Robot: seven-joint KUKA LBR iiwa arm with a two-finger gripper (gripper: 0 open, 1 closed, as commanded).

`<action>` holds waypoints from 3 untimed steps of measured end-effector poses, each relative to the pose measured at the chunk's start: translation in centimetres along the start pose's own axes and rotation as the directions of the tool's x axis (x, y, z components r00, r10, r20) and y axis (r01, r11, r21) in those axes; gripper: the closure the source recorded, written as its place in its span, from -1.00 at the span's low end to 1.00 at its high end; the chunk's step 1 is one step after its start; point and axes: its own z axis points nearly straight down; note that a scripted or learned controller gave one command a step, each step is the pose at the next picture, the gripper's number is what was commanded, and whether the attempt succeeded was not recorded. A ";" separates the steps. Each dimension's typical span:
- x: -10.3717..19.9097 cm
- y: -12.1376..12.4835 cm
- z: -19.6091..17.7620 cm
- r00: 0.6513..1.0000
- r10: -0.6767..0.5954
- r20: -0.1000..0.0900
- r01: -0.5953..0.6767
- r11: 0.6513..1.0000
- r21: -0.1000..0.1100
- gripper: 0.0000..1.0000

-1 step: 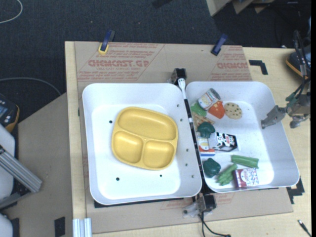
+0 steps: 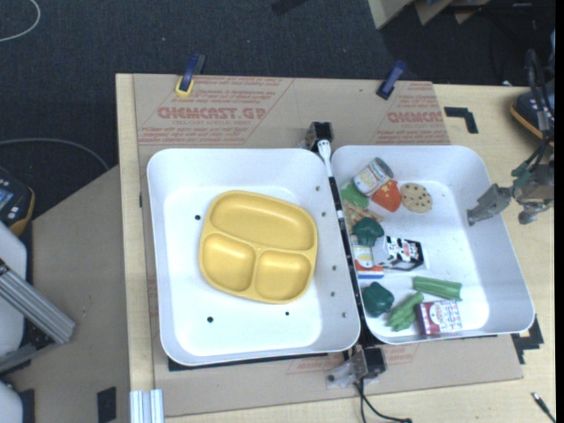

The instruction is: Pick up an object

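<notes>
Left bin [image 2: 167, 236]: yellow tray [image 2: 257, 245] at its centre. Right bin [image 2: 493, 263]: can [image 2: 373, 175], cookie [image 2: 416, 197], carton [image 2: 401, 253] and green beans [image 2: 435, 286] along its left edge and near corner. Gripper [image 2: 493, 203] at this bin's right rim, holding nothing; how wide, cannot tell.

Brown bench [image 2: 264, 104] bears left bin [image 2: 167, 263] beside right bin [image 2: 502, 271].

Small toy foods [image 2: 388, 254] clustered along right bin's [image 2: 493, 263] left side, cookie [image 2: 416, 197], green pieces, red box [image 2: 439, 317]
</notes>
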 end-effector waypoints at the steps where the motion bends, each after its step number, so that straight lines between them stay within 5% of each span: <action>1: 0.8 0.1 4.5 1.000 0.000 -0.003 0.000 1.000 0.006 -1.00; 3: 0.7 0.0 15.6 1.000 0.001 -0.004 -0.001 1.000 0.008 -1.00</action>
